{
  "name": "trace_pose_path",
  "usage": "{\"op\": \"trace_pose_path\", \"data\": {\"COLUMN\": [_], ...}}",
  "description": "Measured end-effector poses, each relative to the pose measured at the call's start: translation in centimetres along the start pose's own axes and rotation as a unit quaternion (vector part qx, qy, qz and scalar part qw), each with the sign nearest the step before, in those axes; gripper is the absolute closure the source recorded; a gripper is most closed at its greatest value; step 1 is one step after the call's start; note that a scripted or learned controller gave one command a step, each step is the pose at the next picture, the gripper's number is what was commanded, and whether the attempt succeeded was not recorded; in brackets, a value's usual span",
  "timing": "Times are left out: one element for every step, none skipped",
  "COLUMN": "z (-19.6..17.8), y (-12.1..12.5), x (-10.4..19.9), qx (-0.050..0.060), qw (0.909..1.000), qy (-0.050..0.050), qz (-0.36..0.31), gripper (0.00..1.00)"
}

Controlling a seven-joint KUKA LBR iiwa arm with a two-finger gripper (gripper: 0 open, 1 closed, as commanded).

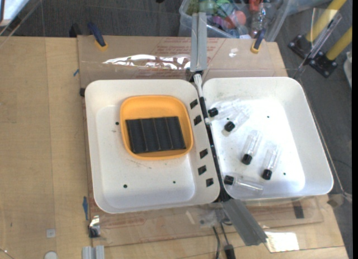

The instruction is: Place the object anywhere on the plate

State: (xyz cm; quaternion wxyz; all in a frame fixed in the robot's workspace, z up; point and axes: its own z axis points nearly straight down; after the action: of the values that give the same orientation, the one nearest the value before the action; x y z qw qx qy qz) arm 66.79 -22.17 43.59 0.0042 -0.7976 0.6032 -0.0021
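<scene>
a flat black ribbed object (155, 135) lies on the square orange plate (127, 109); gripper state: cannot tell.

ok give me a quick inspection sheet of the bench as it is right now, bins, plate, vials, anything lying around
surface: wooden bench bearing two shallow white bins side by side, left bin and right bin
job's things: orange plate in the left bin with a dark ribbed insert lying on it; five clear vials with black caps in the right bin, for example one near the middle and one at the front; none is on the plate
clutter: blue clamps at the back, one at left
grippers: nothing seen
cables: a dark cable at the front edge
surroundings: clear box of coloured items behind the bench; yellow stand at the far right
</scene>
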Motion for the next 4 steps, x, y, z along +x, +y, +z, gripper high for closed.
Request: {"op": "trace_pose_path", "data": {"z": [0.1,0.1,0.1,0.2], "y": [-0.4,-0.4,-0.3,-0.1], "x": [-1.4,-1.4,-1.0,-0.3], "qx": [-0.002,-0.001,-0.001,-0.001], "qw": [0.9850,0.9501,0.8922,0.8524], "qy": [-0.002,-0.001,-0.002,-0.002], "qz": [-0.173,-0.312,-0.452,-0.523], "gripper": [1.00,1.00,1.00,1.00]}}
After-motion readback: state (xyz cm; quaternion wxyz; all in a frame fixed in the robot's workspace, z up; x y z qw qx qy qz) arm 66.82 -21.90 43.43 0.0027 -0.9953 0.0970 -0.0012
